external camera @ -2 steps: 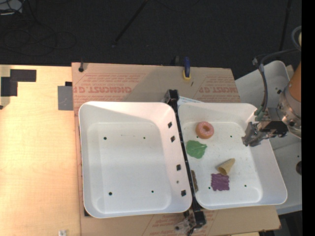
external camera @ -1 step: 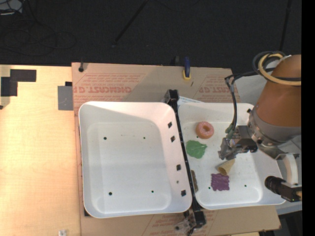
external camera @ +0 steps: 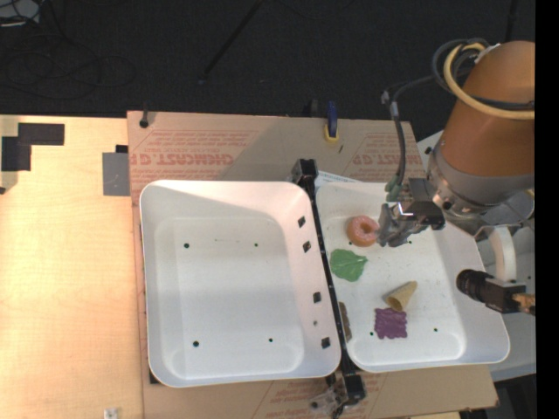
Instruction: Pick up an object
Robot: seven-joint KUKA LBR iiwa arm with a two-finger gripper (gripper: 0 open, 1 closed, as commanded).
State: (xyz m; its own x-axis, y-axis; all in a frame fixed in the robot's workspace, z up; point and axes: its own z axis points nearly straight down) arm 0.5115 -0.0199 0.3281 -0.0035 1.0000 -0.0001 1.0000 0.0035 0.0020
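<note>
Going for the pink donut point(external camera: 362, 230) by the look of it, sitting near the top-left corner of the right bin point(external camera: 472, 343), close to the divider. Best bet: drop straight down, straddle the ring across its width, close only once low enough, then lift slow. Worth watching the green leaf-shaped piece point(external camera: 348, 264) just below it, plus the tan cone point(external camera: 402, 295) and the purple lump point(external camera: 390, 323) further down, well apart from the target. Gripper point(external camera: 395, 225) hanging just right of the donut, maybe touching, hard to say. Can't tell if the pincer is apart or together, too dark and cluttered. Arm reaching in from the right, orange band up high, wrist angled down toward the bin.
</note>
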